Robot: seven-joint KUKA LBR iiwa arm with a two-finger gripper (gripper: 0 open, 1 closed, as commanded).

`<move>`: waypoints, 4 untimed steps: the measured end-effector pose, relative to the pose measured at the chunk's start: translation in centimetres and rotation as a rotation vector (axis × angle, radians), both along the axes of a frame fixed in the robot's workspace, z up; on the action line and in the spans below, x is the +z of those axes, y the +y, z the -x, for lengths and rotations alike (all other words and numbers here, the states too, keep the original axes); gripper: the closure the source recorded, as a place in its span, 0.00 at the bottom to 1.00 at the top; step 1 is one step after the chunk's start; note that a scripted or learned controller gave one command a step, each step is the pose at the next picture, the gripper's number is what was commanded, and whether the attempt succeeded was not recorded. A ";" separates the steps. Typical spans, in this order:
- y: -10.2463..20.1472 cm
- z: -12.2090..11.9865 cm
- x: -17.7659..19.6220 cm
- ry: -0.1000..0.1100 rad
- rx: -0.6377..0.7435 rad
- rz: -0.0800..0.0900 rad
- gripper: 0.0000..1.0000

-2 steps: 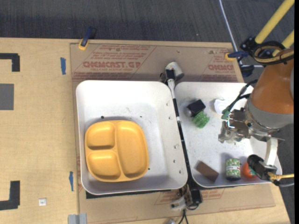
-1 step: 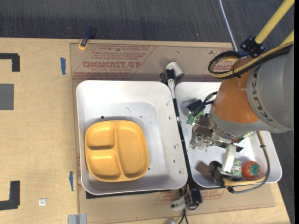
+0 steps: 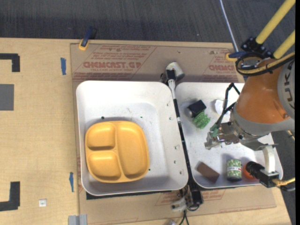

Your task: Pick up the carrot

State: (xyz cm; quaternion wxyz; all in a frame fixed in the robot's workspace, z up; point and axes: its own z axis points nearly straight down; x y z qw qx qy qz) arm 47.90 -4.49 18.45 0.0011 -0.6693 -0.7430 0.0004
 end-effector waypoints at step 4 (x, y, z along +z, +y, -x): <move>6.2 -0.1 0.0 0.002 -0.457 0.001 1.00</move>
